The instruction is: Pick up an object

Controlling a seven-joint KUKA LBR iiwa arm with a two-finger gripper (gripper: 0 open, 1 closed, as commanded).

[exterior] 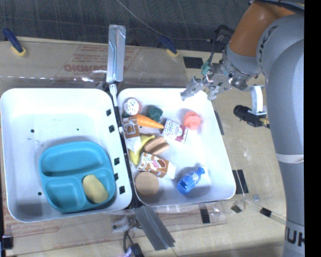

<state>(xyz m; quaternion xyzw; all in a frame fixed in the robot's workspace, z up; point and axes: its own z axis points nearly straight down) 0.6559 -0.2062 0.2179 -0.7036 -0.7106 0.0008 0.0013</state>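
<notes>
My gripper [201, 88] hangs above the back right rim of the right bin [220, 159], with nothing between its spread, open fingers. Below it in that bin lie a pink round toy [192, 120], an orange carrot [150, 122], a dark green piece [154, 112], a small white carton [173, 129], a yellow banana [138, 148], a hot dog bun [156, 145], a brown carton [154, 166], a tan round piece [146, 184], a blue bottle [190, 180] and a speckled white ball [131, 106].
The left bin [21, 116] holds a blue divided tray [69, 167] with a yellow potato-like piece [95, 188] in its lower right compartment. A metal post [115, 52] stands at the back between the bins. Blue clamps [14, 42] grip the board's far edge.
</notes>
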